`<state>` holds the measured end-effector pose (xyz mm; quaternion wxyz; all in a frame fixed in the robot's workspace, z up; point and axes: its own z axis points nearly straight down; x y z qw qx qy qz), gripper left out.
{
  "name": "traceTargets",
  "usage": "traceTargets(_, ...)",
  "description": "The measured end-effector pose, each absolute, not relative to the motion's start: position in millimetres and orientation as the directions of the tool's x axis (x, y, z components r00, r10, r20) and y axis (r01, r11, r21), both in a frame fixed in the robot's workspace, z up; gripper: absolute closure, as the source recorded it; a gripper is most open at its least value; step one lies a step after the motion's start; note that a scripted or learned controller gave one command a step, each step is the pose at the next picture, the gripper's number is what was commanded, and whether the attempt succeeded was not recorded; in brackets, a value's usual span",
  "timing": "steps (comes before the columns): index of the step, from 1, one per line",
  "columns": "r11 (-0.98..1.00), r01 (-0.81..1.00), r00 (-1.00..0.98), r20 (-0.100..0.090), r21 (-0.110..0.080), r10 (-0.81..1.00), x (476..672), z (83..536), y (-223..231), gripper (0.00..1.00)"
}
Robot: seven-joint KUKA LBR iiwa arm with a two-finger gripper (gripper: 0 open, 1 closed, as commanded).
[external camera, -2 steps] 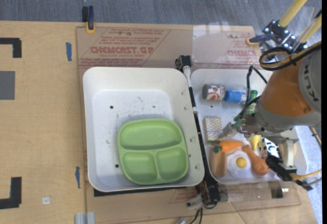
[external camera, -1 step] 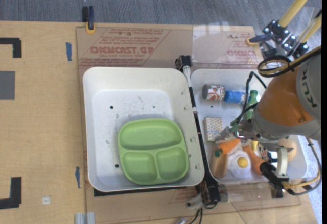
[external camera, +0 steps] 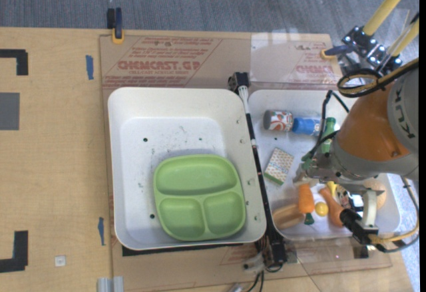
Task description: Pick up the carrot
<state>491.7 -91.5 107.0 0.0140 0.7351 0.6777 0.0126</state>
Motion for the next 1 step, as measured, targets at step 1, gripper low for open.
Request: traceTargets(1, -0.287, 0.958, 0.287, 0.001, 0.001, 0.958, 526.0, 185.5, -50.9, 1.00)
